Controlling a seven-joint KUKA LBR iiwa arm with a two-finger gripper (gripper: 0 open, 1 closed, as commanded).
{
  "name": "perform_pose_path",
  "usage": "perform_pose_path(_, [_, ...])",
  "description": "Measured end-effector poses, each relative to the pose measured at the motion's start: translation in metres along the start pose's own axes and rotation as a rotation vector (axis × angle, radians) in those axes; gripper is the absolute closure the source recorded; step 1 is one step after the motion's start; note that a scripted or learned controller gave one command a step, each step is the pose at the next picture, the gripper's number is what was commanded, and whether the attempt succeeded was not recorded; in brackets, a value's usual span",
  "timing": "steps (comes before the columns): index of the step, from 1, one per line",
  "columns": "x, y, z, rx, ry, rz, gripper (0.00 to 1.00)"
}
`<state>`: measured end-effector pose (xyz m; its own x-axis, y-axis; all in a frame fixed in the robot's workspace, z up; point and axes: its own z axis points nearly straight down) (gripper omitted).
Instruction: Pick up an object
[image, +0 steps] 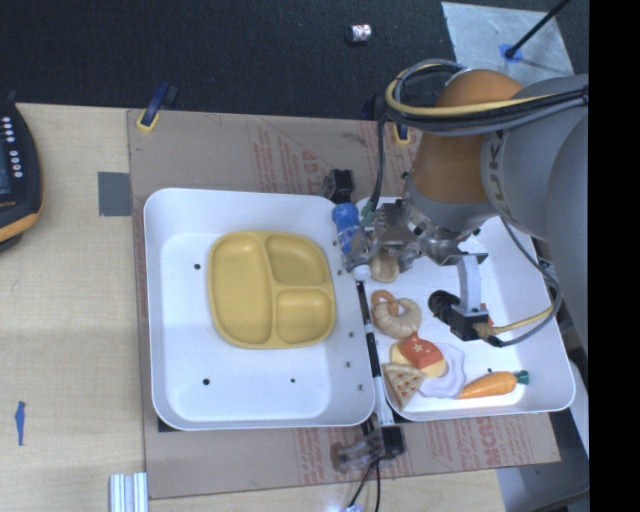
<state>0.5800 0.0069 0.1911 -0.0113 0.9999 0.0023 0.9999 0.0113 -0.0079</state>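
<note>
the hand (385, 250) sits low over the left end of the right bin (545, 330), with a small tan object (385, 267) right at its tip; whether it grips that object i cannot tell. relative to the pretzel (396, 313), the hand is just above, the red and yellow piece (420, 356) and waffle wedge (401, 383) just below, the carrot (489, 385) lower right, and the yellow divided plate (271, 289) left, in the left bin (170, 310).

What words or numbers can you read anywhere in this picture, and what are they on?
Faint red print on the brown cardboard sheet under the shallow white bins: too blurred to read.
Buttons on the black and orange handheld controller: too small to read.
Nothing else carries writing.
</note>
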Motion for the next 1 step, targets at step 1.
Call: perform_pose_path(1, [-0.0606,-0.044,-0.0773,-0.01,-0.004,0.014,1.0])
